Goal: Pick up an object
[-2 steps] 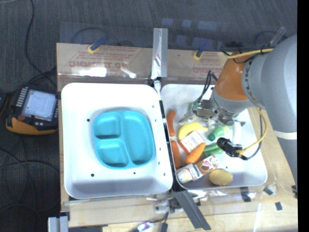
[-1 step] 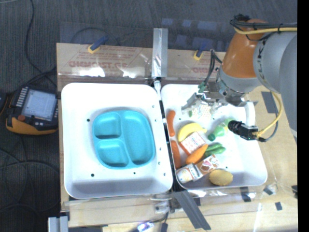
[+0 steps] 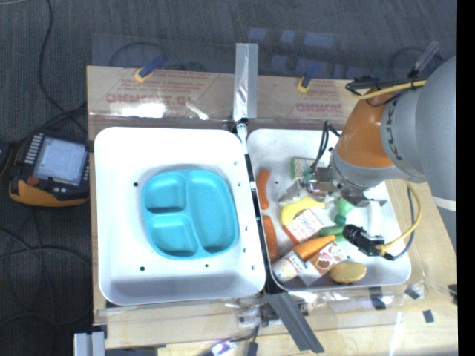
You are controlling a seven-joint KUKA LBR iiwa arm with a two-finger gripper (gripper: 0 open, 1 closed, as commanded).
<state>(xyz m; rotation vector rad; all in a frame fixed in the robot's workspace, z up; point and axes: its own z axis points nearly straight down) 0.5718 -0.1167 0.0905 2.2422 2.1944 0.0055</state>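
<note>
your arm's gripper point(image 3: 325, 188) sits low in the right bin point(image 3: 397, 273), over the toy food pile point(image 3: 312, 232) w/ a carrot point(image 3: 313, 245); blue tray point(image 3: 189, 211) in left bin point(image 3: 119, 273).

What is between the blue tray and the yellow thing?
In the camera view, the white bin walls and two orange carrots lying along the right bin's left side sit between the blue tray and the yellow thing.

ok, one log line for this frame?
arm: over right bin | gripper: down among food items, grasp unclear | blue tray: in left bin | carrot: right bin
</note>
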